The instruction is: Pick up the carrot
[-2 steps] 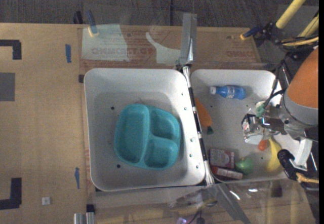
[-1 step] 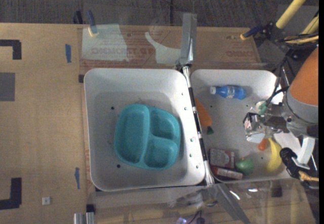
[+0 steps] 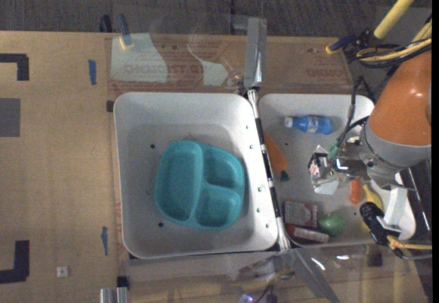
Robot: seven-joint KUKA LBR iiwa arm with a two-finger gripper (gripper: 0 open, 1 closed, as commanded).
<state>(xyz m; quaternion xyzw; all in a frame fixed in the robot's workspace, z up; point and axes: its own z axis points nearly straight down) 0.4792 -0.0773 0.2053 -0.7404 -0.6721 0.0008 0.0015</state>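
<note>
Orange, tapered carrot (image 3: 276, 155) lies along the right bin's (image 3: 302, 104) left wall.

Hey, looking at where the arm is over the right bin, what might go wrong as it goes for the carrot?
1. The carrot lies against the right bin's left wall, so the gripper may hit that wall.
2. The gripper sits right of the carrot, so closing here would likely miss it.
3. The blue bottle, red packet and green item lie nearby and could be bumped.
</note>
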